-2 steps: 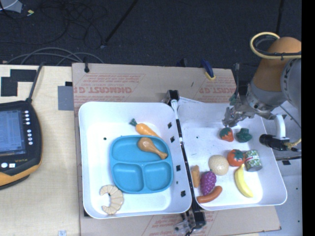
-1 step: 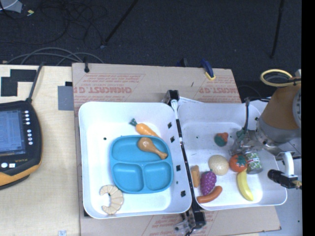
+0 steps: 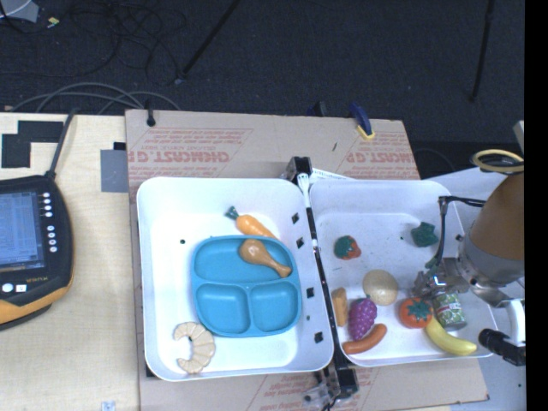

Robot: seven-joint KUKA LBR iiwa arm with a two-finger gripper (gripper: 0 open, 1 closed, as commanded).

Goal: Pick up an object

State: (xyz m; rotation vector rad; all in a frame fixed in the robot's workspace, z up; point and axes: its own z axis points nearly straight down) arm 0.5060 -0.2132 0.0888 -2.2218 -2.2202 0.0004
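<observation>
You've got the light wooden table [image 3: 90,349] carrying two shallow white bins. Left white bin [image 3: 163,229] holds a blue three-compartment plastic tray [image 3: 248,302], a brown toy drumstick [image 3: 264,256] lying in the tray's top compartment, a beige toy croissant [image 3: 195,347] just beside the tray's lower-left corner, and an orange toy carrot [image 3: 252,224] just above the tray. Right white bin [image 3: 377,199] holds the grey arm's claw [image 3: 438,282], low over a red toy tomato [image 3: 414,312]; can't tell whether the claw is open or closed. Yellow toy banana [image 3: 449,339] lies near the bin's front-right corner, purple toy grape bunch [image 3: 362,316] and cream toy egg [image 3: 380,286] sit left of the tomato.
</observation>
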